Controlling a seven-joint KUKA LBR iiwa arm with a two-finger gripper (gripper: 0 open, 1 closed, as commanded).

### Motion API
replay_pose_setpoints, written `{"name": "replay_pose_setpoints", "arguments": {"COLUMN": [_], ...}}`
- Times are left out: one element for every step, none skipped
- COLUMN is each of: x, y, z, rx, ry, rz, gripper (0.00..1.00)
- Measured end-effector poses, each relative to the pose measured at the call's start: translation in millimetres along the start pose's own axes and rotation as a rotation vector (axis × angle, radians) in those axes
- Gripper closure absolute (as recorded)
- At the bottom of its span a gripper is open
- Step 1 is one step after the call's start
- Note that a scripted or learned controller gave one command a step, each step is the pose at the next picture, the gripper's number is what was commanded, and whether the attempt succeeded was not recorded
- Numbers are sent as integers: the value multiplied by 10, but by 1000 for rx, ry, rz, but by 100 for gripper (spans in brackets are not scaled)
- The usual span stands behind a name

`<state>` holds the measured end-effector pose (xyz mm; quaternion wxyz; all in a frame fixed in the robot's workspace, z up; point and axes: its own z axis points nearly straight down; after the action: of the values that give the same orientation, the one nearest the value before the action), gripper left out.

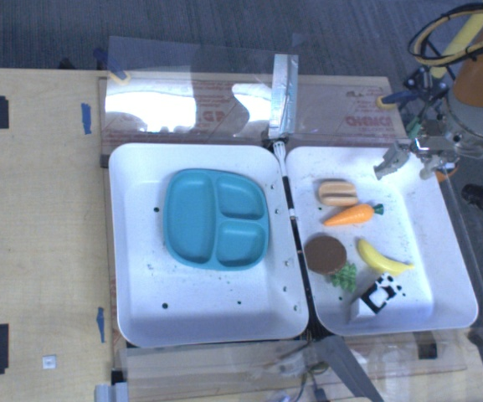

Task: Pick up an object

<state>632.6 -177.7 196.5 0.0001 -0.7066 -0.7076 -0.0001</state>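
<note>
We see the gripper at the far right corner of the right bin, its fingers spread and holding nothing. The risk, as we judge it, is crowding: the hot dog bun, carrot, brown patty, broccoli and banana lie near one another, so a descent could nudge a neighbour or pinch two at once. The bun and carrot lie nearest, toward the bin's middle; the blue divided plate sits in the left bin

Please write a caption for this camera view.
Gripper above right bin with carrot, banana; blue tray left.
</note>
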Motion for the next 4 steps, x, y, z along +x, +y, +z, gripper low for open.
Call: {"name": "replay_pose_setpoints", "arguments": {"x": [513, 730, 805, 734], "y": [34, -375, -678, -1047], "z": [1084, 1091, 1086, 1084], "rx": [-7, -4, -7, -7], "ry": [-3, -1, 0, 0], "rz": [-186, -135, -33, -51], "gripper": [0, 0, 0, 0]}}
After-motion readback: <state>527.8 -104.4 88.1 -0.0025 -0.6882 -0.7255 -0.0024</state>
